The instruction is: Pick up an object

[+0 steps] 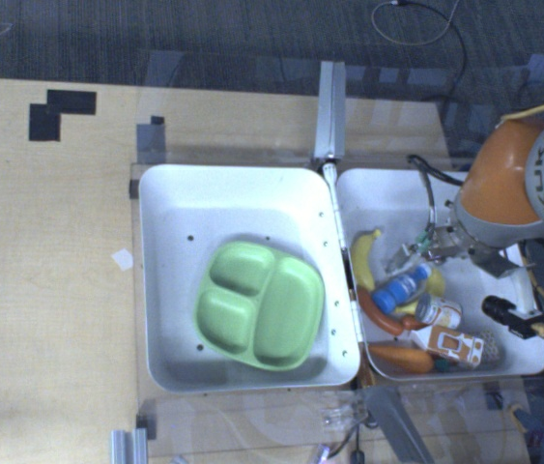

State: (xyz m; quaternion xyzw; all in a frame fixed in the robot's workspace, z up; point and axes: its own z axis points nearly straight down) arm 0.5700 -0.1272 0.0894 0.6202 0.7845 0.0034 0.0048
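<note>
The right bin (387, 193) holds a pile of small objects. A yellow banana (363, 256) lies along its left wall. Next to the banana is a blue bottle (399, 289) with a white cap, resting on an orange-red sausage-shaped piece (384, 319). A small can (438, 311), a printed carton (455, 344) and an orange carrot-like piece (402, 358) lie near the front wall. My gripper (423, 248) hangs over the middle of this bin, just above and behind the blue bottle, under the grey and orange wrist (503, 187). I see nothing held in it.
The left bin (170, 259) holds a green divided plate (260, 304) near its front right. A metal post (329, 114) stands behind the seam between the bins. Black cables and a black part (509, 317) hang at the right bin's right side.
</note>
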